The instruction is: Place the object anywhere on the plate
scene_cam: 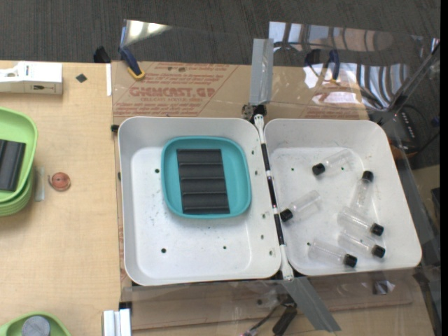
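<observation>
Vials (329, 165), clear with black caps, lie scattered in the bin right of the teal plate (241, 177). End effector state: cannot tell. Pick an isolated vial; set it on the plate's ribbed centre.

Wooden bench (63, 257), two white bins (140, 208) (392, 152), green tray (21, 138)

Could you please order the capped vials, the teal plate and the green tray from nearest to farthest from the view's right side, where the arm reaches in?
1. capped vials, in the right bin.
2. teal plate, in the left bin.
3. green tray, far left.
</observation>
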You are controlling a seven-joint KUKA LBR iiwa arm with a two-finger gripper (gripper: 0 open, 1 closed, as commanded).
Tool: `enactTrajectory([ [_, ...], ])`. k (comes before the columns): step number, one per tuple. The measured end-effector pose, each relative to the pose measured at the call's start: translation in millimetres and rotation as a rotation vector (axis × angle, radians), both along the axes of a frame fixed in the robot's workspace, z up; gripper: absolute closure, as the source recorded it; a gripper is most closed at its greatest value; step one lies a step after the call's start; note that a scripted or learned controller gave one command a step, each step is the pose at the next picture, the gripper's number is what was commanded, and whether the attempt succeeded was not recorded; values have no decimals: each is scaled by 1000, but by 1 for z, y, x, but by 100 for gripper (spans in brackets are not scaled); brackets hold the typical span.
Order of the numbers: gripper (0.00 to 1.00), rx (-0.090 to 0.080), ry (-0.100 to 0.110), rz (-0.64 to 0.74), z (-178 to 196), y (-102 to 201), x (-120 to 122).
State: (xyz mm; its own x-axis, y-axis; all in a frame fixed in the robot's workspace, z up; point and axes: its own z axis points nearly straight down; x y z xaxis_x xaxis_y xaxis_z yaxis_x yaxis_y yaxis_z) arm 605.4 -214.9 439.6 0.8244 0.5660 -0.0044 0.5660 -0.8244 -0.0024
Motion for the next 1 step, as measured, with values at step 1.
enactTrajectory([
  [1,0,-1,0,-130,0,-7,6],
])
